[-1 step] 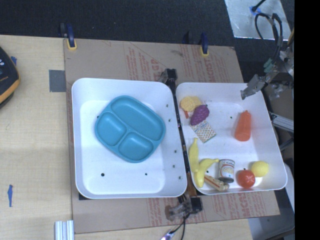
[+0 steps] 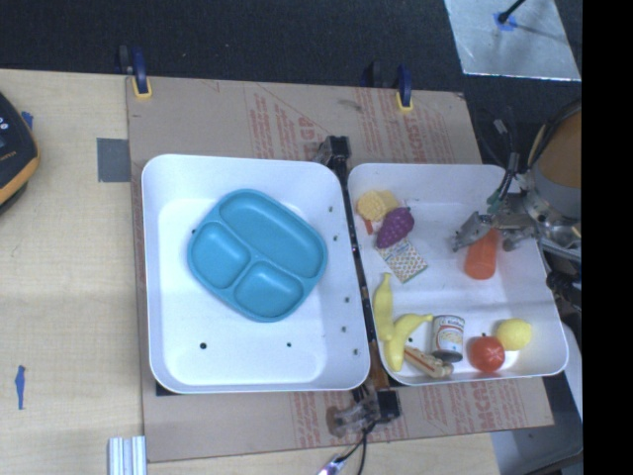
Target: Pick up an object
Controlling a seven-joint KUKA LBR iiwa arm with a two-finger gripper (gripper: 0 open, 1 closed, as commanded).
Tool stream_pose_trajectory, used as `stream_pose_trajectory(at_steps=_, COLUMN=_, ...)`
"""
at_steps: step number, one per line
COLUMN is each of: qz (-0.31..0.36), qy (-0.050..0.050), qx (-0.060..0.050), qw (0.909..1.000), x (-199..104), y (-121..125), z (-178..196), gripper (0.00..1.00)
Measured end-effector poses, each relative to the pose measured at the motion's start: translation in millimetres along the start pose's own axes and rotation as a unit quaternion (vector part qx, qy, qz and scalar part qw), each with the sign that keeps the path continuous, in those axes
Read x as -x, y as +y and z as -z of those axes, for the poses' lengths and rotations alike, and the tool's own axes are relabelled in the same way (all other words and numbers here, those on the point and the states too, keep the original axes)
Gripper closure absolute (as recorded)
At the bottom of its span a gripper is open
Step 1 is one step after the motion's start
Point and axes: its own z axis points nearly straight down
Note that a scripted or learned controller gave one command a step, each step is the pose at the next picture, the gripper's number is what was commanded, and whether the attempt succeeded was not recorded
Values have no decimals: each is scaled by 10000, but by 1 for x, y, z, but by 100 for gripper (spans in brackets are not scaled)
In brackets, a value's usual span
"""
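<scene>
Lying in the left white bin [image 2: 158, 265], a blue divided plate [image 2: 257, 253] sits tilted, its long axis running from upper left to lower right, with its three compartments facing up. The bin stands on a brown cardboard sheet [image 2: 287, 117] that covers the wooden bench [image 2: 59, 295].

Touching it on the right is the second white bin [image 2: 445, 178], which holds the small things. Near its upper left corner a yellow ridged piece [image 2: 375, 204] lies beside a purple bunch of grapes [image 2: 395, 227], whose long axis slants from lower left to upper right. Just below them is a small patterned packet [image 2: 405, 260]. Along the left wall a yellow banana [image 2: 390, 325] lies with its long axis roughly up and down the view, curving right at the bottom. Next to it a small can [image 2: 448, 334] stands upright, with a tan stick-like piece [image 2: 427, 363] at its foot. Right of the can are a red tomato-like ball [image 2: 486, 353] and a lemon [image 2: 513, 334], touching each other.

Higher in the bin, near its right wall, an orange object [image 2: 481, 257] stands with its long axis close to upright in the view. The gripper [image 2: 487, 228] is right above its top end, reaching in from the right; whether the fingers are spread or closed around it cannot be made out.
</scene>
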Motion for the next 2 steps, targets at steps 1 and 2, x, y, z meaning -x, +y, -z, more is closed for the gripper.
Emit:
stream_pose_trajectory(at_steps=1, qz=7, qy=-3, qx=16, qw=10000, x=0, y=-13, z=-30, gripper=0)
stream_pose_trajectory(at_steps=2, qz=19, qy=-10, qx=12, qw=10000, x=1, y=-13, z=-20, gripper=100)
